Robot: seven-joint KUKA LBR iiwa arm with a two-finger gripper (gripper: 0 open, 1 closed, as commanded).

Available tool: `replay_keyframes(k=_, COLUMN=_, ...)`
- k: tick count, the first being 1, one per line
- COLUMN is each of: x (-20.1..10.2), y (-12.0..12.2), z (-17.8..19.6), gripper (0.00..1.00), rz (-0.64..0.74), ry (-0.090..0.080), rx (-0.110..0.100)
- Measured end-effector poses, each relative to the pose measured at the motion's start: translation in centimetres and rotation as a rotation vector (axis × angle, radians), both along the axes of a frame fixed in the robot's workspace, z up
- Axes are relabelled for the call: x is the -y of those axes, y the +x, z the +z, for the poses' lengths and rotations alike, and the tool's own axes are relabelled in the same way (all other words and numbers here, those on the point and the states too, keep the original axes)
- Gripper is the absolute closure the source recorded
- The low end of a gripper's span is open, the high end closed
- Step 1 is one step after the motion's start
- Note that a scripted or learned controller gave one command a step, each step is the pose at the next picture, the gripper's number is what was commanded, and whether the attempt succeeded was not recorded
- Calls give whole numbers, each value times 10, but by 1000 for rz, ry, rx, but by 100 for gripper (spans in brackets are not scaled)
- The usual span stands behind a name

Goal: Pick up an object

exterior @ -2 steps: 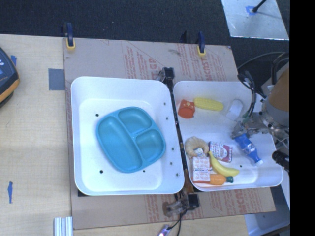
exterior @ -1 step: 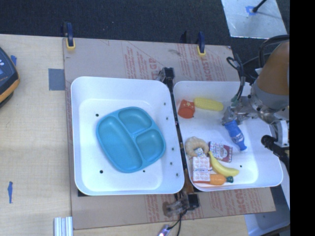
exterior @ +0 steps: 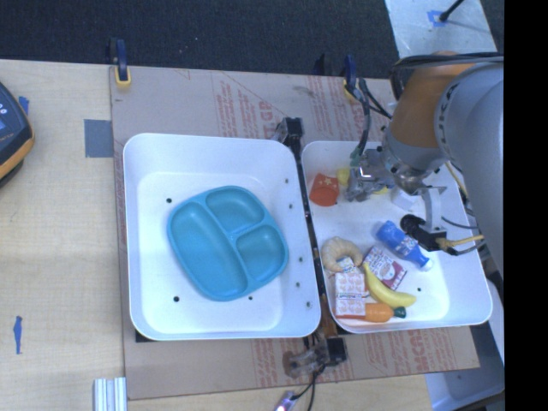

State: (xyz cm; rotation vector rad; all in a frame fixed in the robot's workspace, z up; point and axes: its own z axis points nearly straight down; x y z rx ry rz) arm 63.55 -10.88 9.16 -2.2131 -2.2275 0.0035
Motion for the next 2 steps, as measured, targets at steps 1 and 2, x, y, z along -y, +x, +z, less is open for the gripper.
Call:
replay_keyframes(k=1, x=47, y=-44, z=50, gripper=100, rz=-3, ry=0, rx=0)
replay_keyframes(k=2, x=47, y=-44, z=50, gripper=0, rz=-3, ry=1, rx=-1)
